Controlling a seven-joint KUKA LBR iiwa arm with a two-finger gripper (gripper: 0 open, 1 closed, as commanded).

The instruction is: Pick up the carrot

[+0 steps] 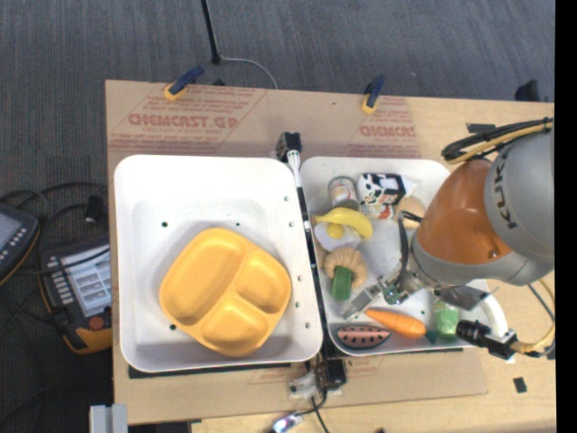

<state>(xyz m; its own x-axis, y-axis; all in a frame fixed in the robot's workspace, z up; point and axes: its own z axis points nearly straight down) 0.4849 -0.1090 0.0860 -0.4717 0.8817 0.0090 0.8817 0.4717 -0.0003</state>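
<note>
The orange carrot (pixel 397 323) lies flat on the floor of the right bin (pixel 311 242), near its front edge, pointing left to right. My gripper (pixel 371 298) hangs low in that bin just above and to the left of the carrot, its metal fingers (pixel 356 306) spread open with nothing between them. The carrot is not held. The grey and orange wrist covers the bin's right part.
Close around the carrot are a watermelon slice (pixel 363 336), a green block (pixel 444 321) and a green piece (pixel 343 282) on a tan bun. Farther back lie a banana (pixel 347 219) and a cow-patterned toy (pixel 380 188). The left bin holds a yellow divided plate (pixel 225 289).
</note>
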